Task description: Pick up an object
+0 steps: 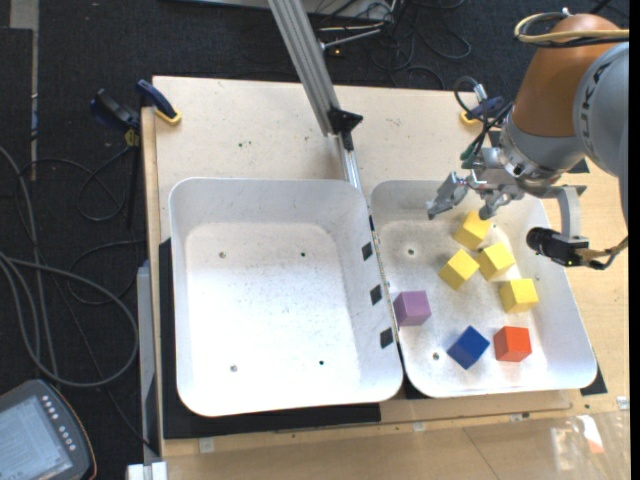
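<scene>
Several small blocks lie in the right bin [560,368]. Yellow blocks sit at the back: one [472,231] just below the gripper, another [459,268] left of it, a third [496,259] beside it, and a further one [519,294] lower right. A purple block [412,307] rests near the bin's left wall. A blue block [468,347] and an orange-red block [512,343] lie toward the front. My gripper [465,200] hangs over the bin's back part, above the top yellow block, its fingers spread open with nothing between them.
The left bin [200,268] stands beside the right one. A slanted metal pole [305,53] crosses the bench from the back. Blue and yellow clamps [150,103] sit at the bench's back left corner. Cables lie on the dark floor.
</scene>
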### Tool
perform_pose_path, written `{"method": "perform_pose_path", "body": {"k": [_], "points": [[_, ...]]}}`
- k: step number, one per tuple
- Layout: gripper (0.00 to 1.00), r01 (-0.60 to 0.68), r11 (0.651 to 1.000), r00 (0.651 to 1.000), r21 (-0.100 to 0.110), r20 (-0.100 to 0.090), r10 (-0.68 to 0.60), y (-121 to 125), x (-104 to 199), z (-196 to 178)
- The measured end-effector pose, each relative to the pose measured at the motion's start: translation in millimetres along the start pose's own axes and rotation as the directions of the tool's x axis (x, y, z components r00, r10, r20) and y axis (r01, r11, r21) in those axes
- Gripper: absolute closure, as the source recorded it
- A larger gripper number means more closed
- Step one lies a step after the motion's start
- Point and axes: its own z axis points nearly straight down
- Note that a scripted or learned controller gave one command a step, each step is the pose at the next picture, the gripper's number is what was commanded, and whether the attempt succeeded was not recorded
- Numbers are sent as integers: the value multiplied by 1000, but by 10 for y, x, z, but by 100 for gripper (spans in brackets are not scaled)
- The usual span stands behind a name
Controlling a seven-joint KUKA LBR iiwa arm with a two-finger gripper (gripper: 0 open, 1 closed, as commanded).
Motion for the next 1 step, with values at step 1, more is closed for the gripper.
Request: {"method": "perform_pose_path", "body": {"k": [1], "points": [[0, 1, 1000, 1000, -4, 1, -1, 6, 0, -28]]}}
